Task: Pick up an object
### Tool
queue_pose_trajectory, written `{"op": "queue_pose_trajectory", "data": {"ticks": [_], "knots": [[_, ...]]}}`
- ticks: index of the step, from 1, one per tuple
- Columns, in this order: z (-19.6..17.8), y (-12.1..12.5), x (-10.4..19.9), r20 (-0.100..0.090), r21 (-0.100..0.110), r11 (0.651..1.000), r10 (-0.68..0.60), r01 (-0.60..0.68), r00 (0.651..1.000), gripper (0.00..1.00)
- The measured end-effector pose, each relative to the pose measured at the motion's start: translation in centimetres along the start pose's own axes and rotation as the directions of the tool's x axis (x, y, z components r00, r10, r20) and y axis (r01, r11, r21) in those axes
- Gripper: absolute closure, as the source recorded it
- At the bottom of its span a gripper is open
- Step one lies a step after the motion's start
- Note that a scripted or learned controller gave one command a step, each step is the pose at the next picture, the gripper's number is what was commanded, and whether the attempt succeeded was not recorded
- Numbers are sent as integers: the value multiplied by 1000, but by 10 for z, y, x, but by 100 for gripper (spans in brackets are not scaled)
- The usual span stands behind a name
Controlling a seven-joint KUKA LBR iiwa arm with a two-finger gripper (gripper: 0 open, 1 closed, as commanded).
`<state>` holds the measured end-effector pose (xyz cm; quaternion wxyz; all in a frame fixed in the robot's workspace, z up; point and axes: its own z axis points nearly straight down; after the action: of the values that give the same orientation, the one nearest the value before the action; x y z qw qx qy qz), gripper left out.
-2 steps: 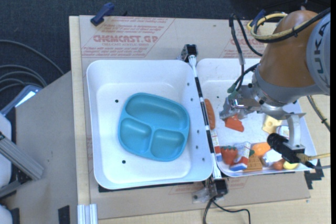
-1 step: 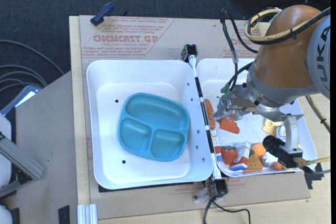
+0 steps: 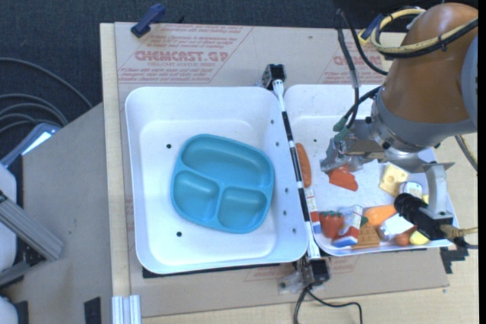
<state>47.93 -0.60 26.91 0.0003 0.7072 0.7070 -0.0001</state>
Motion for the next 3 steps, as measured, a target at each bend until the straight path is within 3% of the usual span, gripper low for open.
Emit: {"op": "queue_pose_trajectory", "data": {"ticks": [1, 2, 3], "knots": [[7, 0, 20, -1, 4, 1000, -1, 1, 1000, 100], [6, 0, -10, -1, 2, 1000, 0, 0, 1000, 100], [6, 0, 48, -1, 2, 1000, -1, 1, 1000, 100]]}}
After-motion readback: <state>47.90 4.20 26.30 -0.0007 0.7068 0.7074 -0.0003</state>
